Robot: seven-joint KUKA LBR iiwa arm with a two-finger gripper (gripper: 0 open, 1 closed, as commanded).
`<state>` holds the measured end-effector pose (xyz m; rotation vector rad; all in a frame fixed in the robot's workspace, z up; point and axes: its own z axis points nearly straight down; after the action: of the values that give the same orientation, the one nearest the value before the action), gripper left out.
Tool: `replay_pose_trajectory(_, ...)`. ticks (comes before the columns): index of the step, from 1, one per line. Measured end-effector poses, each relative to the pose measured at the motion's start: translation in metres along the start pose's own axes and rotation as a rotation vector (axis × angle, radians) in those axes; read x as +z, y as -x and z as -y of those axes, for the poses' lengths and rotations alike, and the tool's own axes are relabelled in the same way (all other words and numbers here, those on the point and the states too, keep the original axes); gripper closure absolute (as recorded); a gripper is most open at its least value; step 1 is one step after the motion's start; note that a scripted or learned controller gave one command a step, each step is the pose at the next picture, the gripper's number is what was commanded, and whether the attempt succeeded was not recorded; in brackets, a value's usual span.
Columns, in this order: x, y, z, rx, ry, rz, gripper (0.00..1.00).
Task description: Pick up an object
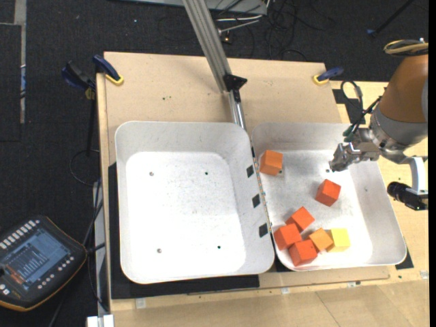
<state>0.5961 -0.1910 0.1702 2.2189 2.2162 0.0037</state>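
Several blocks lie in the right bin point(381, 210). An orange block point(272, 162) sits near its upper left. A red-orange block point(328, 192) lies in the middle. A cluster at the front holds red-orange blocks point(294, 234), an orange one point(321, 239) and a yellow one point(339, 238). My gripper point(339, 162) hangs over the bin's upper right part, above and slightly right of the middle red-orange block, pointing down-left. Nothing shows between its tips.
The left bin point(136, 182) lies beside the right one, their rims meeting at the centre. A metal pole point(211, 39) slants across the back of the bench. Clamps point(109, 70) grip the board's back corners. A teach pendant point(34, 257) lies at lower left.
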Motion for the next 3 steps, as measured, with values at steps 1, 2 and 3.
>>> replay_pose_trajectory(1, -0.048, -0.006, 0.003, -0.004, 0.001, 0.000, 1.00)
replay_pose_trajectory(2, -0.071, -0.006, 0.002, -0.004, -0.001, 0.000, 1.00)
replay_pose_trajectory(3, -0.069, -0.052, 0.009, -0.008, -0.006, -0.004, 1.00)
